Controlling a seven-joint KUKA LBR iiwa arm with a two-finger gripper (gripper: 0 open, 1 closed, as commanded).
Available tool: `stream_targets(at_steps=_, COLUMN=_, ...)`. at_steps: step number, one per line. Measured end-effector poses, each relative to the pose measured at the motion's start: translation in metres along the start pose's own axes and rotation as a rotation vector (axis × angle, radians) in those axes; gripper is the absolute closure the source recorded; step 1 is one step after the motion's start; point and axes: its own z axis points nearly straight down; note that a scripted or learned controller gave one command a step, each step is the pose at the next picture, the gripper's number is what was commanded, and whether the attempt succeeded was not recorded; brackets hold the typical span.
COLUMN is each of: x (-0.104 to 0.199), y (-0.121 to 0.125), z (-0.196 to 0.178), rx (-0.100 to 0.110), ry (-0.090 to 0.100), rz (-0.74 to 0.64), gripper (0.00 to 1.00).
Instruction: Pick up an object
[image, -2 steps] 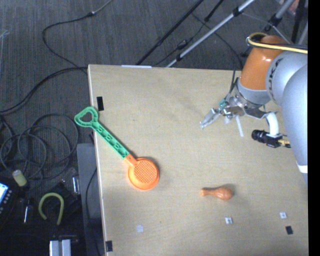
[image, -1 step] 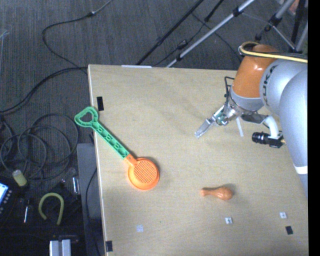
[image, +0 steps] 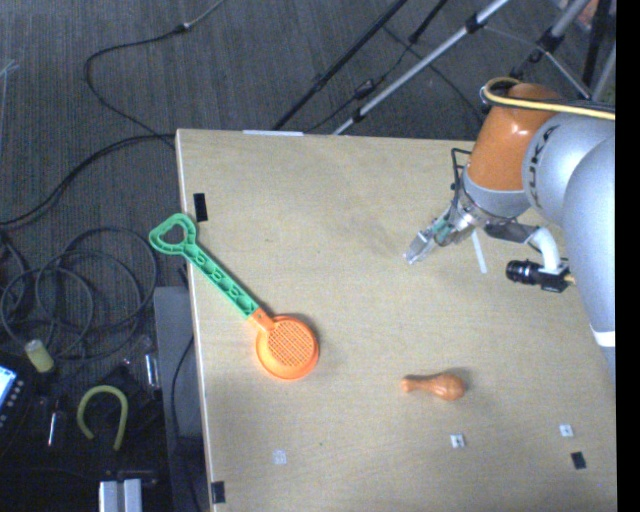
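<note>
Currently the pincer (image: 425, 240) hangs released above bare tabletop (image: 330, 180), grasping nothing. Candidate objects lie well apart: 1 orange pear-shaped piece (image: 436, 385) and 1 green-handled strainer (image: 240, 300). Risk: descending here would probably clamp empty air.

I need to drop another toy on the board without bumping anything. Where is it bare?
The widest bare patch runs along the far edge, between the sieve's green handle and the claw. Another lies near, left of the small orange piece, below the orange sieve head. The right side is crowded by the arm.
</note>
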Motion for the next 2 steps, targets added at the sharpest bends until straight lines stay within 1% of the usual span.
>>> stream_targets(at_steps=1, x=0.0000, y=-0.0001, z=0.0000, rx=0.000, ry=0.000, rz=0.000, gripper=0.00)
stream_targets(at_steps=2, x=0.0000, y=0.0000, z=0.0000, rx=0.000, ry=0.000, rz=0.000, gripper=0.00)
